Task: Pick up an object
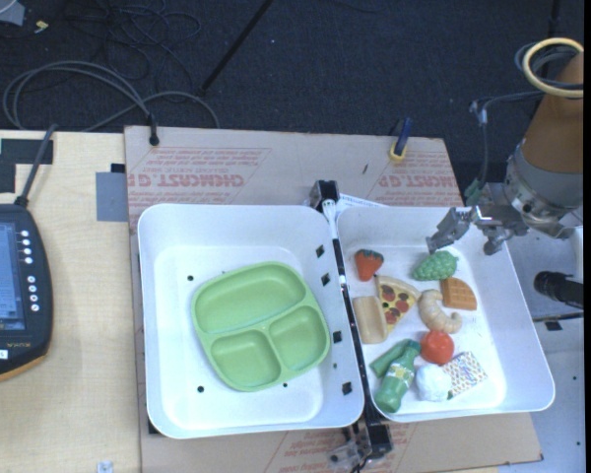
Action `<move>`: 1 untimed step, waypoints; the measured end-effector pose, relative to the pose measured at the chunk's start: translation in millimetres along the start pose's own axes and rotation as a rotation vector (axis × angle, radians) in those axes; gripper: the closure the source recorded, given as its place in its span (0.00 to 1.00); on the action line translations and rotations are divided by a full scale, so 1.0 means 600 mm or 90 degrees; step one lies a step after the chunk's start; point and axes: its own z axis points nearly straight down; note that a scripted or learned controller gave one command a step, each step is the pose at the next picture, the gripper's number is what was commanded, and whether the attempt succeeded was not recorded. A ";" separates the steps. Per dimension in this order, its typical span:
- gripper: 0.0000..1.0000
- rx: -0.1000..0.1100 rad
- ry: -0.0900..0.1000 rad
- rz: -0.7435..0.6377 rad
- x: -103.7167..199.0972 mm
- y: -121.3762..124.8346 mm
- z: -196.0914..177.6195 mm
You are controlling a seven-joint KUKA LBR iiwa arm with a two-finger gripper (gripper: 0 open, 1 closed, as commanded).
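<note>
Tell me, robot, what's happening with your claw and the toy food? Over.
Gripper open, nothing between its fingers. Above the right bin's far edge, near the green grapes. Toy food crowded together.

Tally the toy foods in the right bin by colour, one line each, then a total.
Red: 2, strawberry and tomato
Green: 2, grapes and bottle
Tan or brown: 3, waffle, croissant, bread
Multicolour: 2, pizza, packet
White: 1, lump
Total: 10
</note>
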 end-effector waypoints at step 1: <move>1.00 0.002 0.001 0.000 -0.001 0.000 -0.015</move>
